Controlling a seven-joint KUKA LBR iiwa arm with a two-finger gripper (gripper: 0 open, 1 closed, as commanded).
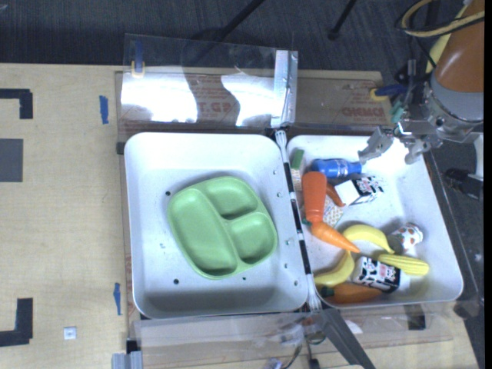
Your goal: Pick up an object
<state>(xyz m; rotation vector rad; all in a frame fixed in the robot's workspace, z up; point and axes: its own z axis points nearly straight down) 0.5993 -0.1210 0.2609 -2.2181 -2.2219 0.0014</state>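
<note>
Pale wood makes up the tabletop (61, 229), which carries two shallow white bins side by side. The left bin (150, 167) holds a green divided tray (221, 225), lying flat near its middle with three compartments facing up. The right bin (442, 264) is crowded — an orange carrot-shaped toy (314, 196) lies along its left wall, a second carrot (337, 237) slants just below it, and a yellow banana (367, 237) curves across the middle, touching that second carrot. Another banana (335, 273) sits lower, beside a black-and-white patterned item (377, 274). A blue bottle (335, 167) lies near the bin's far edge, next to a small black-and-white carton (361, 188), and a small white figure with red marks (410, 237) rests by the right-hand side.

The grey arm with its orange band (461, 68) comes in at the upper right. Its gripper (395, 148) hangs over the far right corner of the right bin — the jaws are spread apart with nothing between them, well clear of the objects below.
</note>
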